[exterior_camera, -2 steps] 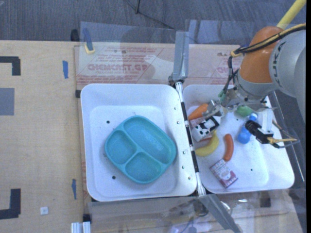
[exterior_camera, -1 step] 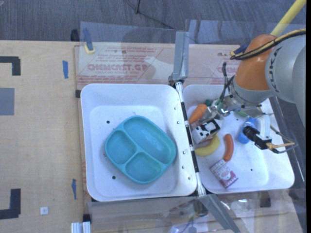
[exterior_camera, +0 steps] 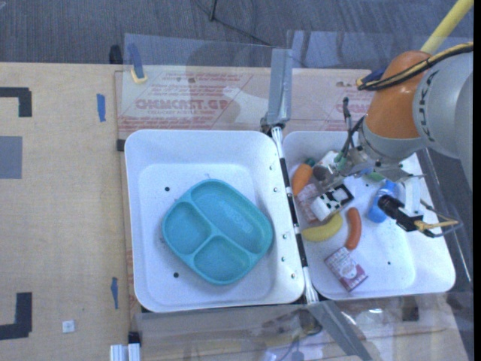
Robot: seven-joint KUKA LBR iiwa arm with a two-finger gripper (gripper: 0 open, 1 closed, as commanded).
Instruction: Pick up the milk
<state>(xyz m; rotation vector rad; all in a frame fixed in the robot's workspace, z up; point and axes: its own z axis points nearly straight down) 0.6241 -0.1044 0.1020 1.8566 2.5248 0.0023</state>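
The milk is a small white carton with black patches. It lies on its side in the left part of the right bin, between an orange carrot and a yellow fruit. My gripper hangs just above the carton's far end, reaching in from the right under the grey wrist with its orange band. From this slant I cannot make out whether anything is held.
A red sausage, a red-and-white packet, a blue item and a white bottle share the right bin. The left bin holds a blue divided plate. A ridge separates the bins.
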